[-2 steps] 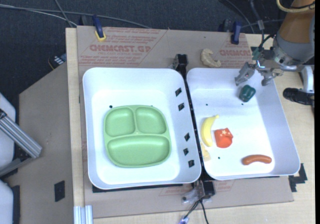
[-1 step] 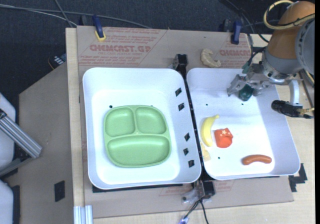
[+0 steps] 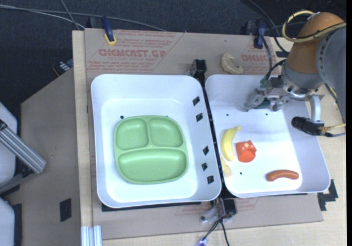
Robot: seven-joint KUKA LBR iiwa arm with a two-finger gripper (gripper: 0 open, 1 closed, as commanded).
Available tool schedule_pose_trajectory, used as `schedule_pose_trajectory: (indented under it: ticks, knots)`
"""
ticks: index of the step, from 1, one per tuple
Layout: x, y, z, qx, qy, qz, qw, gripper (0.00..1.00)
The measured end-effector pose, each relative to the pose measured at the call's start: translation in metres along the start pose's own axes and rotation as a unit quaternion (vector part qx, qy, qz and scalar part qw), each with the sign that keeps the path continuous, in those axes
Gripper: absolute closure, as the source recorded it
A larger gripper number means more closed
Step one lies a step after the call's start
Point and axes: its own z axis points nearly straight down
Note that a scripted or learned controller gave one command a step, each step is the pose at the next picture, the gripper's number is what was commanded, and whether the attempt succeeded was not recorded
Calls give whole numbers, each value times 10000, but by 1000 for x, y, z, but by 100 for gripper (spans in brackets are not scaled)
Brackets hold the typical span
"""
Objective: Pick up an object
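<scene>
1 banana [image 3: 230,142], 1 strawberry [image 3: 246,151], 1 sausage [image 3: 282,175] (right bin [image 3: 308,154]), gripper [image 3: 268,99] above

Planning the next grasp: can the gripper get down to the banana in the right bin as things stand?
Probably yes. The gripper hangs over the right bin, and the banana lies uncovered, just apart from the strawberry.

bench [image 3: 137,52] — two white bins [image 3: 104,129]
</scene>
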Motion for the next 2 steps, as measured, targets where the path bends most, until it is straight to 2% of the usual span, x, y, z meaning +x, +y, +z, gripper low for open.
schedule_pose_trajectory:
  ticks: [1,2]
  knots:
    - [0,-1,-12,43,7,0,10000,100]
    - [3,-8,-61,-45,-10,7,10000,100]
